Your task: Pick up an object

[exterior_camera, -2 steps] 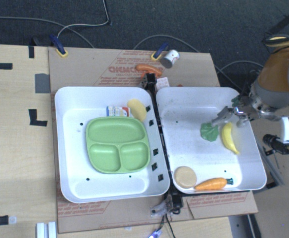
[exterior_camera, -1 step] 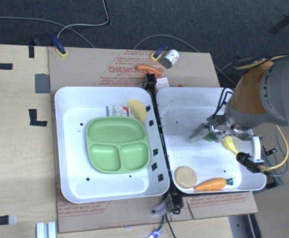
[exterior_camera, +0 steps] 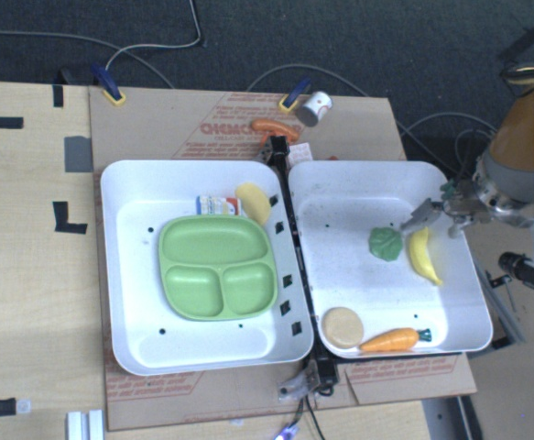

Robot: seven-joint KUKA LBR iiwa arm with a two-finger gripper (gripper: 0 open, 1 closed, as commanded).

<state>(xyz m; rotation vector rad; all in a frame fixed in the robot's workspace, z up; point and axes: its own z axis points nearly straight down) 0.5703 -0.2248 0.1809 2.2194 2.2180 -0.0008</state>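
Nearest, carrot [exterior_camera: 391, 340] and biscuit [exterior_camera: 343, 326]; farther, banana [exterior_camera: 422, 255] touching green lump [exterior_camera: 386, 244]. Jaws' [exterior_camera: 439, 211] state: cannot tell. Risk: nudging either, pinching both, or slipping off banana's curve.

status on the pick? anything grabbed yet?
Nothing lifted yet. The claw hangs over the right bin, close to the green object and the banana, both lying on the bin floor. The carrot and round cookie also sit untouched. The grasp and lift remain.
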